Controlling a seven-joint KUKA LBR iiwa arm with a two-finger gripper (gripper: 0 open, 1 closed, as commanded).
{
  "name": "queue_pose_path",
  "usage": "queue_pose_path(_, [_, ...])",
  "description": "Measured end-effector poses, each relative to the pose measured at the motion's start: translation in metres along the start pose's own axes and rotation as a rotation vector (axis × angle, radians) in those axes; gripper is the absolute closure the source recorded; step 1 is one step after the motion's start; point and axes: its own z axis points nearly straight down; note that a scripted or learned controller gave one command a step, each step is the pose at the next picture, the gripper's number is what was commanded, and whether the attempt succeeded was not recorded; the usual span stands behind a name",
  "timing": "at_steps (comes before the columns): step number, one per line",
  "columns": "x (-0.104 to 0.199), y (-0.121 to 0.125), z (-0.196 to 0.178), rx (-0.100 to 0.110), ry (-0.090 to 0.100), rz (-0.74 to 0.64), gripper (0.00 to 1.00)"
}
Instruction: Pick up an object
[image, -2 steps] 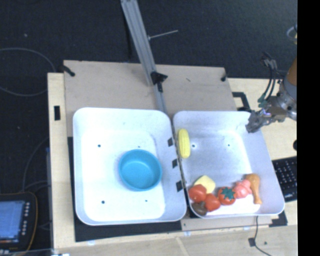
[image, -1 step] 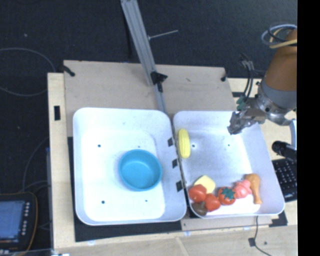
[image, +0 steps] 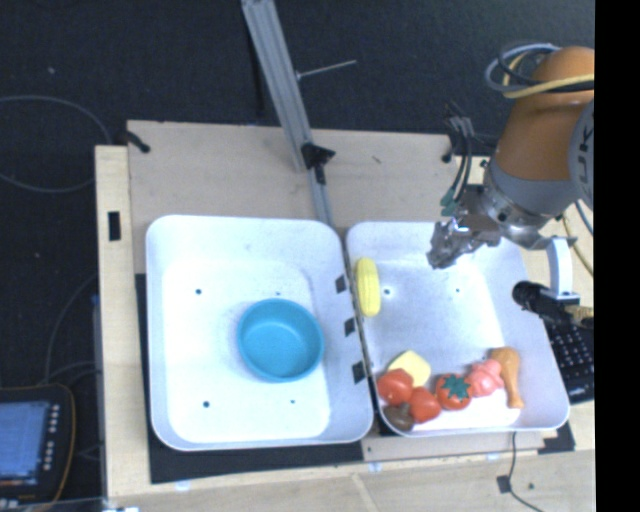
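From the camera view, we see the end effector (image: 447, 252) hanging over the upper part of the right bin (image: 470, 300), with nothing between it and the bin floor; whether it is clenched or released we cannot tell at this size. The candidates lie elsewhere in that bin: a corn cob (image: 367, 286) against the left wall, and along the near edge a cluster of a yellow block (image: 410, 367), tomatoes (image: 410, 394), a strawberry (image: 453, 391) and a pink and orange toy (image: 495, 375). The left bin (image: 180, 300) holds a blue bowl (image: 280, 340).

We judge this the approach step, nothing yet lifted. Next comes choosing a target. The corn is nearest and stands apart, so we would favour it over the crowded pile.
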Motion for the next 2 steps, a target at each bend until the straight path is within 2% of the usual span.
queue_pose_path(2, [0.102, -0.017, -0.004, 0.003, 0.001, -0.001, 1.0])
